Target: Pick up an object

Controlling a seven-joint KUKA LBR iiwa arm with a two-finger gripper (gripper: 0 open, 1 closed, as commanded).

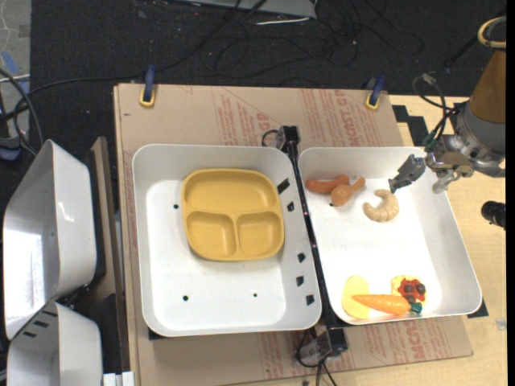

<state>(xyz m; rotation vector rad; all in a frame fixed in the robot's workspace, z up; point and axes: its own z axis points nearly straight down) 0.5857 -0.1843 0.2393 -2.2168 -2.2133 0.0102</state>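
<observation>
A: Dark carpet strewn with cables lies around a cardboard-topped bench (241,107); two clamps, yellow at the back, pin the board; two shallow white bins sit side by side on it.

B: And what lies in each?

A: Left bin (153,296) bears a mustard-yellow divided plate (233,214), smooth plastic, three compartments, rounded corners; right bin (451,240) bears the small things; an orange sausage-like piece (328,185) touching a rounder orange lump (344,195) near the back; a pale curled shrimp-shaped toy (382,207) just beside them; at the front a yellow flat disc (356,292) with an orange carrot (381,303) lying across it, and a small red-and-yellow toy (411,288) touching the carrot's green end.

B: Where's the arm?

A: Coming in from the right, grey with an amber section above; its gripper (407,174) hangs over the back right part of the right bin, near the shrimp-shaped toy but apart from it; whether its fingers are spread or closed I cannot tell, as they read as one dark slanted shape; nothing shows between them.

B: So how far along?

A: Barely begun, I'd judge; every item rests on the bin floor; nothing is lifted; reaching, closing on something and raising it all remain; the shrimp looks the likeliest target, glossy and curved, so it could slip.
</observation>
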